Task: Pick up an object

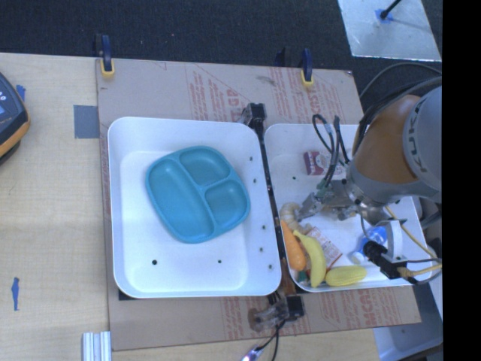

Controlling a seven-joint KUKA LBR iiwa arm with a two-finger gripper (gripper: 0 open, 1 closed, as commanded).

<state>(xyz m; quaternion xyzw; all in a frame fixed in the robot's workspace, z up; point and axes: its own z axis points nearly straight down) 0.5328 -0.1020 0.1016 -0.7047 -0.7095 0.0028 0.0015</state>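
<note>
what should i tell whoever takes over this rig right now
Gripper: low in the right bin, at its left side, just above the toy food. Whether it is open or shut cannot be told from this view, and nothing shows between its fingers.
Things: carrot, banana and a yellow piece lie along the right bin's near edge; a small packet sits near its far side. The blue plate lies alone in the left bin.
Done: no pick confirmed.
Left: grasp one object and lift it.
</note>
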